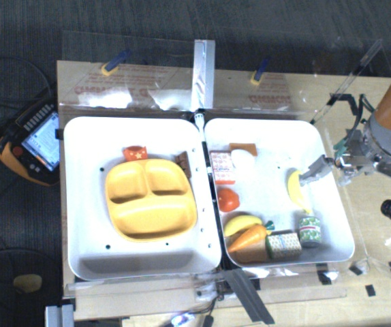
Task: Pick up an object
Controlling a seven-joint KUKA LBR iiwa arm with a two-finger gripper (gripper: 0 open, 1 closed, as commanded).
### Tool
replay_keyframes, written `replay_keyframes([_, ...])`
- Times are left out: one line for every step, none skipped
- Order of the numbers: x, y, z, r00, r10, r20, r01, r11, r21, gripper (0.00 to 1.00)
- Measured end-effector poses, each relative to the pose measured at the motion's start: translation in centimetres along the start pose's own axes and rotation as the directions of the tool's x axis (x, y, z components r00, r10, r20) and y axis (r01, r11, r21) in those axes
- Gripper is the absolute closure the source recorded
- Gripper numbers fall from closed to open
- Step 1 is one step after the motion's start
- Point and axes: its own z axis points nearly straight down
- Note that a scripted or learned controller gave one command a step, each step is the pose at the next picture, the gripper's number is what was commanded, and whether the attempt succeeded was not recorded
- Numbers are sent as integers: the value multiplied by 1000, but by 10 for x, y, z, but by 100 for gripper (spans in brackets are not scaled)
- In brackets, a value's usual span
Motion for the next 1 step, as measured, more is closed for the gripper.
replay_keyframes([-23,55,77,990,-138,1,138,990,-1,0])
